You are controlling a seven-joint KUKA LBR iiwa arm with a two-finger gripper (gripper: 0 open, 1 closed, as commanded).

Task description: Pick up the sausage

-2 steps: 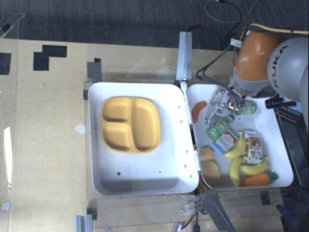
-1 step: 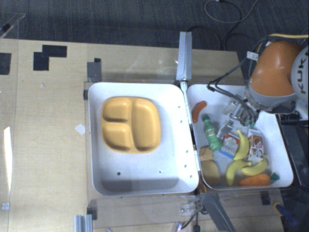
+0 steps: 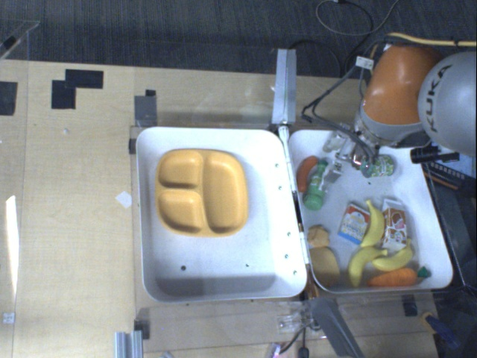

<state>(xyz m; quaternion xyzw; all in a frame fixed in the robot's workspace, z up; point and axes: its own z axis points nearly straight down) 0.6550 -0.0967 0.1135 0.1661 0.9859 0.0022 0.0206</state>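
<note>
The end effector (image 3: pixel 350 154) is seen over the upper part of the right bin (image 3: pixel 440 222), hanging below the arm's orange band. Whether it is spread wide or drawn narrow cannot be told; the metal parts there are too small and blurred, and nothing is seen clamped in it.

Just to its left in the view, close but apart from it, a green bottle (image 3: pixel 316 187) lies tilted. Touching that bottle's far side, against the bin's left wall, the sausage (image 3: pixel 305 171) is found: a short reddish-orange piece. It therefore lies left of the end effector and slightly lower in the view, with the bottle set between the two. Its long axis appears to run roughly up and down the view, along the wall, though part of it is covered by the bottle, so its full length cannot be judged.

The coming move is judged to turn on this: a short sideways travel to the left past the bottle, with the closing direction set across the sausage's long axis. Crowding by the wall and the bottle is judged the main risk.

Farther from the end effector, toward the bin's near edge, a juice carton (image 3: pixel 352 223), bananas (image 3: pixel 373 248) and a carrot (image 3: pixel 393 277) are grouped. Farthest left, a yellow divided tray (image 3: pixel 202 191) rests in the left bin (image 3: pixel 223 274).
</note>
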